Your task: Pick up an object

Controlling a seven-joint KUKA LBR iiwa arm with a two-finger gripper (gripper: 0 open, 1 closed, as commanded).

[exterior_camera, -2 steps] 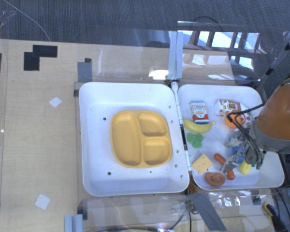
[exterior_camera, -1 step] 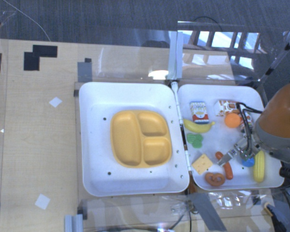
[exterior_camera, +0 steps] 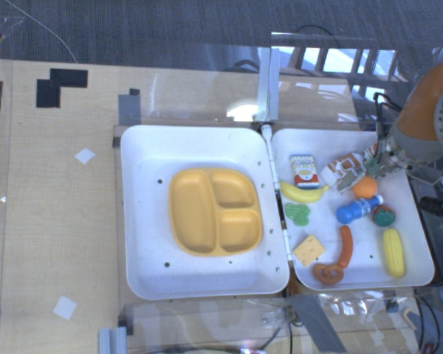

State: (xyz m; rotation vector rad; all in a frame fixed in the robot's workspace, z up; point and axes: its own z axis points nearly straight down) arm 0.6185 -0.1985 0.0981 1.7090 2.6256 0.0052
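The right bin (exterior_camera: 422, 273) holds several toy foods. Among them are a small red and blue carton (exterior_camera: 304, 170), a banana (exterior_camera: 303, 192), a green piece (exterior_camera: 297, 212), a cheese slice (exterior_camera: 308, 250), a sausage (exterior_camera: 345, 243) and a pretzel (exterior_camera: 327, 273). There are also a corn cob (exterior_camera: 393, 252), a blue bottle (exterior_camera: 356, 210), an orange (exterior_camera: 365, 187), a dark green ball (exterior_camera: 384, 215) and a white and brown packet (exterior_camera: 341, 170). My gripper (exterior_camera: 372, 165) is low at the bin's upper right, just above the orange and beside the packet.
The left bin (exterior_camera: 140, 271) carries a yellow divided plate (exterior_camera: 214, 211). A clear wall (exterior_camera: 317, 57) stands behind both bins. The grey arm with its orange band (exterior_camera: 422, 113) comes in over the right bin's far right corner. Cables lie at the right edge.
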